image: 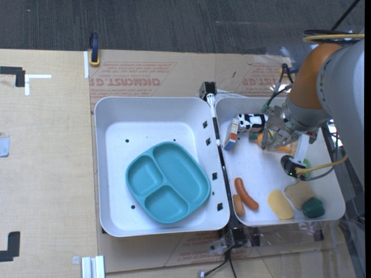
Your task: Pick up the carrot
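The carrot shows as small orange patches in the back half of the right bin, mostly hidden under the gripper. My gripper is low over it, reaching in from the right below the grey wrist and orange band. I cannot tell whether it touches the carrot.
Just left of the gripper are a small carton and a black-and-white cow toy. Two sausages, a yellow piece, a tan piece and a green piece lie along the bin's front. The left bin holds a teal divided plate.
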Robot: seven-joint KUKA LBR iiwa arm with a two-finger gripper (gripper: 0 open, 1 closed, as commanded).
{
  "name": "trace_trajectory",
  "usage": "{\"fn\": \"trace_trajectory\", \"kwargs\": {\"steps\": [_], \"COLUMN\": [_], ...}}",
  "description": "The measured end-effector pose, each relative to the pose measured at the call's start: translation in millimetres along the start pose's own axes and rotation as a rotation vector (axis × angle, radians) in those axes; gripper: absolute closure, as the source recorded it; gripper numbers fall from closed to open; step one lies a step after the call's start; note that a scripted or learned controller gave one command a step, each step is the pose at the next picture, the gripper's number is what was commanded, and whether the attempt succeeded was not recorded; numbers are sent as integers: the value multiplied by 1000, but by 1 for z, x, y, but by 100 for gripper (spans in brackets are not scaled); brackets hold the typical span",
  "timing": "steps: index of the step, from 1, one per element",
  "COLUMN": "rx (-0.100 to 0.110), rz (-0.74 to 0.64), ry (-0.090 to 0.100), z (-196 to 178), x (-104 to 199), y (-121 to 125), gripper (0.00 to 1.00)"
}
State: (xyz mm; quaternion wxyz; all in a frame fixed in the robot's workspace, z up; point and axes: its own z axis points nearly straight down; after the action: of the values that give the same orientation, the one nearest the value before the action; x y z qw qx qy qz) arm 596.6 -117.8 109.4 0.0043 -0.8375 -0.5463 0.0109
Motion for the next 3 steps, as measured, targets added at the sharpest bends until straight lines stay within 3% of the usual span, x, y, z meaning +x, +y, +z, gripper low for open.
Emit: {"fn": "trace_trajectory", "kwargs": {"steps": [1,2,3], "rx": [0,3,-14], "rz": [1,-6,-247], "ry": [0,-4,10], "z": [0,-7,21], "x": [0,-1,-39], "y": [0,0,-28], "gripper": [0,100,100]}}
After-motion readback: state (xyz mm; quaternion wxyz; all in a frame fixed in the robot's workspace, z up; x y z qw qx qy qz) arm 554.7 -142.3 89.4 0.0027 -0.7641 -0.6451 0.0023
